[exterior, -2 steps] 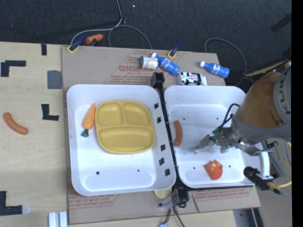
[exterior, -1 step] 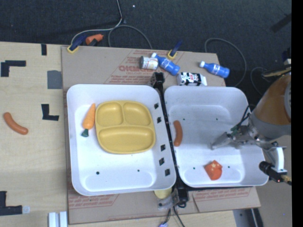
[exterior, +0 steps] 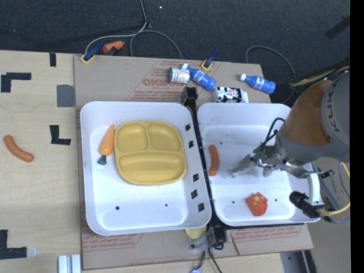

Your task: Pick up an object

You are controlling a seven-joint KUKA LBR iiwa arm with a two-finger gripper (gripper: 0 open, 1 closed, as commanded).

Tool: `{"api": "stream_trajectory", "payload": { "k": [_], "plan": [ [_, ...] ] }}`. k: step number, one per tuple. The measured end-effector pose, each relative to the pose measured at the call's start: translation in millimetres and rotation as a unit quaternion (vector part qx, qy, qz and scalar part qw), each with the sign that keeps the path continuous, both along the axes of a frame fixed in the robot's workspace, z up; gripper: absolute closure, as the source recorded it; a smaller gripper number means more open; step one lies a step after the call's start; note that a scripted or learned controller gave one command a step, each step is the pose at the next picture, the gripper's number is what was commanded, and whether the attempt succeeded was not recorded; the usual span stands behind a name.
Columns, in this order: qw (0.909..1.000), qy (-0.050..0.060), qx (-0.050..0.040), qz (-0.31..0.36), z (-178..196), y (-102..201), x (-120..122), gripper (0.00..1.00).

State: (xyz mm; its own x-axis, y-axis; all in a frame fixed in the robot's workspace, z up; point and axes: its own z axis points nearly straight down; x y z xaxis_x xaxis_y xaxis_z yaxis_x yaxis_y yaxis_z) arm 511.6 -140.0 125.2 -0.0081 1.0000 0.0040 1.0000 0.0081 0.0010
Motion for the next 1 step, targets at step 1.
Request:
{"api": "stream_trajectory", "payload": {
  "k": [1],
  "plan": [
    [1.0000, -0.005, -0.0030, 0.000, 33.8, 13.6, 113.4, 0.00]
  ]
}}
